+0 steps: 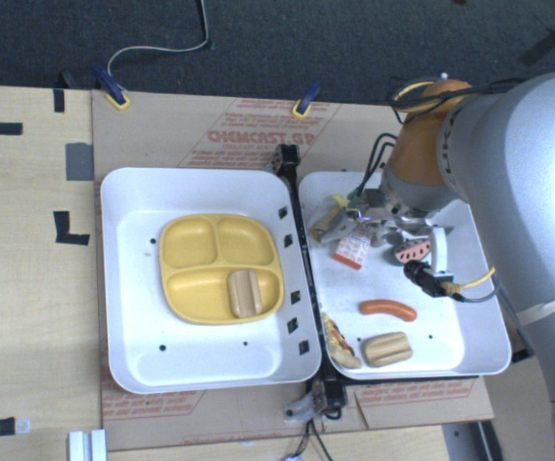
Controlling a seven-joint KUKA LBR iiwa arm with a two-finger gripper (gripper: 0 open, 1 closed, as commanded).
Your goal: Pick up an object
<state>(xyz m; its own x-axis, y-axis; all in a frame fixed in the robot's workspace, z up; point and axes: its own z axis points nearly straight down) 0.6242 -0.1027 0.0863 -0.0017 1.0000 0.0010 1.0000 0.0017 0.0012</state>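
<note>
In the right bin (470, 339) my gripper (338, 217) hangs low over the upper left corner, near the divider between the bins. Just below and to the right of it lies a small red-and-white packet (351, 250), close to the gripper; I cannot tell whether they touch. Lower in the same bin lie a red sausage (388, 308), a tan bun (386, 349) and a yellowish fries-like piece (338, 342) by the left wall. Nothing is visibly held.
The left bin (124, 286) holds a yellow divided plate (196, 243) with a tan bread piece (245, 293) in its lower right compartment. The grey arm (508, 190) covers the right bin's upper right. Cables (450, 286) trail over the bin beside the wrist.
</note>
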